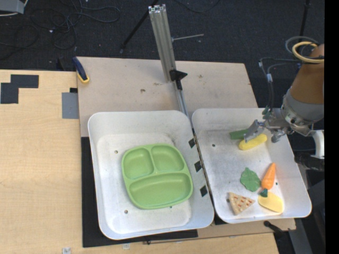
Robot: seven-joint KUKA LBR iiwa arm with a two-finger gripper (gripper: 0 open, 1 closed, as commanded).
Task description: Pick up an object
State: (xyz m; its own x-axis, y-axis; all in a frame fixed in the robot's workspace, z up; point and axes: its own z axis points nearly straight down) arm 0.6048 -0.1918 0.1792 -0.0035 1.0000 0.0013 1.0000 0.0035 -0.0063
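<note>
My gripper is low over the upper part of the right bin, open, with its fingers spread apart. A yellow banana-shaped toy lies just below and left of the fingertips, and a dark green piece pokes out beside it. I cannot tell whether the fingers touch the yellow toy; nothing sits gripped between them. Further toward the front of the bin lie a green leafy toy, an orange carrot, a pizza slice and a yellow wedge.
The left bin holds a light green divided plate. A metal post rises behind the bins, with a rod running down between them. The grey arm with cables comes in at the right edge.
</note>
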